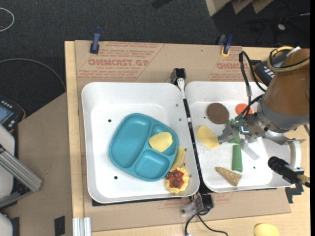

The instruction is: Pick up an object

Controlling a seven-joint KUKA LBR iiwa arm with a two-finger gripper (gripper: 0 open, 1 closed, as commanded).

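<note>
My gripper (pixel 238 142) hangs low in the right bin (pixel 256 181), open, its grey fingers (pixel 225 135) spread to either side of the upper end of a green stick-shaped object (pixel 237 159). Nothing is held between them. Just left of it lies a yellow lump (pixel 207 137). A brown round disc (pixel 217 113) sits above that. An orange-red object (pixel 242 109) is half hidden behind the arm. A tan wedge (pixel 229 175) lies near the bin's front edge.
The left bin (pixel 96 132) holds a blue divided plate (pixel 133 149) with a pale yellow piece (pixel 161 141) on it, a yellow banana-like item (pixel 180 157) beside it and a red and yellow toy (pixel 176 180). A black divider (pixel 187 117) separates the bins.
</note>
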